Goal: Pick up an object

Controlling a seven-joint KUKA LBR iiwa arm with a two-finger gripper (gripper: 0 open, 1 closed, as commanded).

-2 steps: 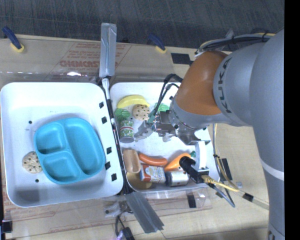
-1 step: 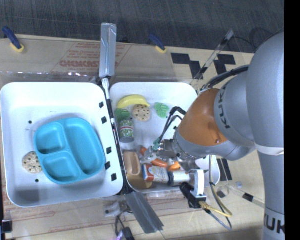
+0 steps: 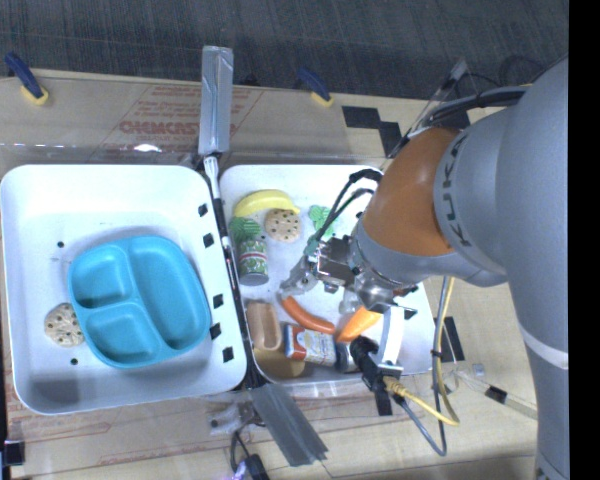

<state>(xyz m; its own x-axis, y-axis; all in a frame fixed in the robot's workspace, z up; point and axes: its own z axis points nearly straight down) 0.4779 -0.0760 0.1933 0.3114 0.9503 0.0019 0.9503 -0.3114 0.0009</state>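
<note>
Holding 1 blue tray (image 3: 138,300) and 2 cookies (image 3: 64,324), the bins (image 3: 40,193) flank jaws, state unclear.

Two white bins (image 3: 20,268). Two cookies: one (image 3: 64,324) left of the blue tray (image 3: 138,300), one (image 3: 282,225) right of it. One banana (image 3: 262,203), one can (image 3: 251,253).

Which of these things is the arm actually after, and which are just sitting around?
In play, right bin, under the gripper: carrot, bottle, can, banana, cookie.

Lying about, left bin: blue divided plate, another cookie.
</note>
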